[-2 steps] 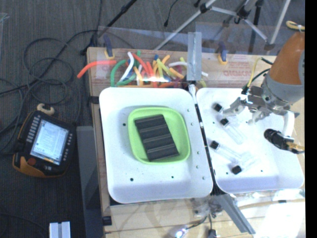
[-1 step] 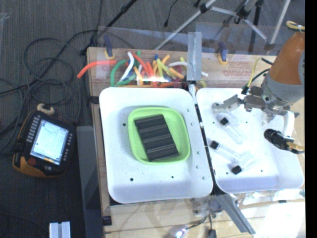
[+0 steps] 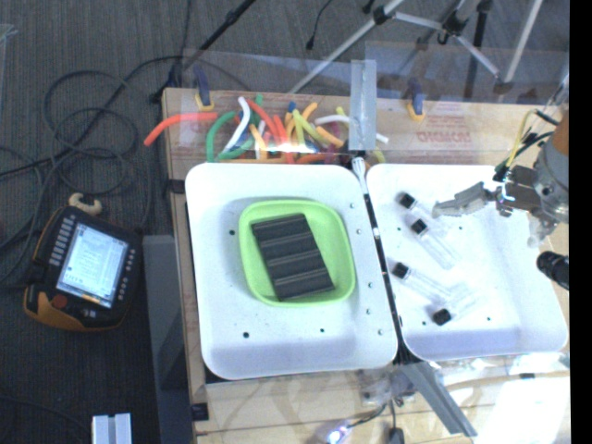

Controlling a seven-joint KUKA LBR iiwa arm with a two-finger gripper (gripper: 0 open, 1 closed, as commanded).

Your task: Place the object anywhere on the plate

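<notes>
On the green plate [image 3: 344, 248] in the left bin [image 3: 213, 322] lies a dark ribbed block [image 3: 291, 256], flat at its middle. Clear vials with black caps [image 3: 418, 227] lie scattered in the right bin [image 3: 518, 326]. Over that bin's upper right hangs the gripper [image 3: 460, 203]; whether it grips anything cannot be told.

I see a lime-green plate [image 3: 344, 248] carrying a dark grey ribbed block [image 3: 292, 256], both white bins [image 3: 213, 322], clear vials with black caps [image 3: 421, 228], bright orange, green, yellow and white tubes [image 3: 268, 132], and a light wood table [image 3: 462, 123].
</notes>
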